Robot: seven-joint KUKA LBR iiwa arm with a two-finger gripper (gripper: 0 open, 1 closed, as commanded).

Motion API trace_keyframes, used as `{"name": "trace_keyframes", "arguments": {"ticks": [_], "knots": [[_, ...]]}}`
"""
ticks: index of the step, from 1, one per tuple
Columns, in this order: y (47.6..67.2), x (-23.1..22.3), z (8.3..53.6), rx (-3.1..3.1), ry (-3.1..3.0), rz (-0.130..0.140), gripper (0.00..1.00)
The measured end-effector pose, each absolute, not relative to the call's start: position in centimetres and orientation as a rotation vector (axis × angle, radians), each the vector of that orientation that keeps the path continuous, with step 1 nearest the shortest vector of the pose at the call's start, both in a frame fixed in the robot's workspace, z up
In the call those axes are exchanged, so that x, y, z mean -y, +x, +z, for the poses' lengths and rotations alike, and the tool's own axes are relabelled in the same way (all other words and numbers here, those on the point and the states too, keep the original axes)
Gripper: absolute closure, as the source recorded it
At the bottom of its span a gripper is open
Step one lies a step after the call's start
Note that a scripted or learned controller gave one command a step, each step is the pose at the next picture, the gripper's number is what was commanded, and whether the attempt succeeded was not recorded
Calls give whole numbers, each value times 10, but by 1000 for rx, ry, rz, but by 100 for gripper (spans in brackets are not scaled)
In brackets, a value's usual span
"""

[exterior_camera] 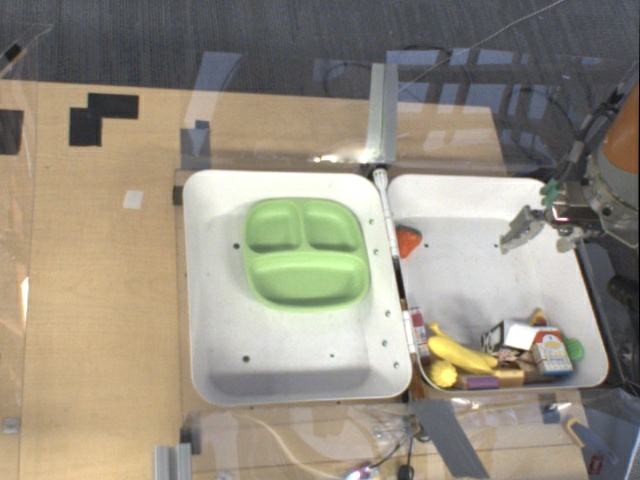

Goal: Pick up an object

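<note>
Camera view: no legible writing. Banana (462, 352), yellow, lying among clutter at near edge of right bin (470, 208). Gripper (522, 230) above same bin, far side; finger state indiscernible. Green divided plate (305, 252) in left bin (215, 298).

Pale wooden bench (90, 298) under clear panels — dark grey ribbed carpet (250, 18) beyond.

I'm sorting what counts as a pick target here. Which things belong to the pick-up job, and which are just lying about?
Part of the job:
- claw, over the right bin
- banana
- red item by the divider
- small carton in the pile

Just lying about:
- green divided plate in the left bin
- black marks on the bench
</note>
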State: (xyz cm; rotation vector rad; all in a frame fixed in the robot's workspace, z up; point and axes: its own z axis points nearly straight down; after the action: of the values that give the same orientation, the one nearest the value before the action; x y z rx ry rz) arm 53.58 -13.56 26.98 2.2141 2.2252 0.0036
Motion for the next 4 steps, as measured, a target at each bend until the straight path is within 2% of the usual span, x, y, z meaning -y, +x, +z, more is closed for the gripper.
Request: {"name": "trace_keyframes", "arguments": {"ticks": [1,2,3,4], "knots": [[487,135,136,-2055,2376,1,0],[489,126,92,-1878,2514,11,0],[512,154,108,-1920,2484,5,0],[487,129,101,-2143,2296,3,0]]}}
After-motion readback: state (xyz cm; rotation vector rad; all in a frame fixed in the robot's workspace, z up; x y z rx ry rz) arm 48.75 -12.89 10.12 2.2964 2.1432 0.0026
